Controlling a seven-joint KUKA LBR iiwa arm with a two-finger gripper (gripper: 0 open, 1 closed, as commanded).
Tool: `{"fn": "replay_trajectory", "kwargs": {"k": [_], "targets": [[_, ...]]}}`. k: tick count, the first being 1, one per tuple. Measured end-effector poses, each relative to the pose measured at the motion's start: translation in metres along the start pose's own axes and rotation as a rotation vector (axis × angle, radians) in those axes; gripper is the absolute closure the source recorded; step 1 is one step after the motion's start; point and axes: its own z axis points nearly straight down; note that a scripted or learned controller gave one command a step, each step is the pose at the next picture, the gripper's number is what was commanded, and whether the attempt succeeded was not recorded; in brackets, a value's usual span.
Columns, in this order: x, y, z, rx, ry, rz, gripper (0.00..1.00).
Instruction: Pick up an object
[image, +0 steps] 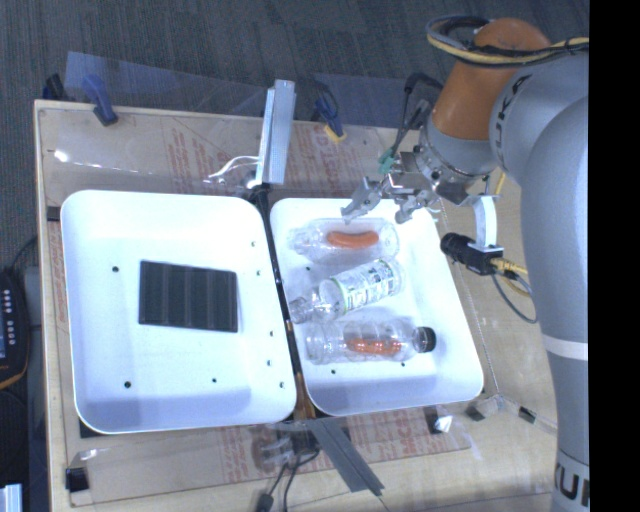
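Note:
The right bin (455, 370) holds three clear plastic bottles. The farthest bottle (340, 239) has an orange patch inside. A bottle with a white label (355, 287) lies in the middle, tilted. Nearest the front lies a bottle with a black cap (372, 343) and orange content. My gripper (381, 203) hangs over the far edge of the right bin, just above and right of the farthest bottle. Its two fingers are spread apart with nothing between them.
The left bin (100, 380) contains a flat dark rectangular pad (188, 296). A metal upright bar (274, 130) stands at the back between the bins. Blue clamps (100, 105) sit on the bench's far edge. The grey arm fills the right side.

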Motion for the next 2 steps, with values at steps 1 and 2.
{"fn": "replay_trajectory", "kwargs": {"k": [1,2], "targets": [[-0.04,0.013,0.07,-0.001,0.001,-0.068,0.0],[-0.045,-0.01,0.108,-0.027,-0.012,-0.137,0.0]]}}
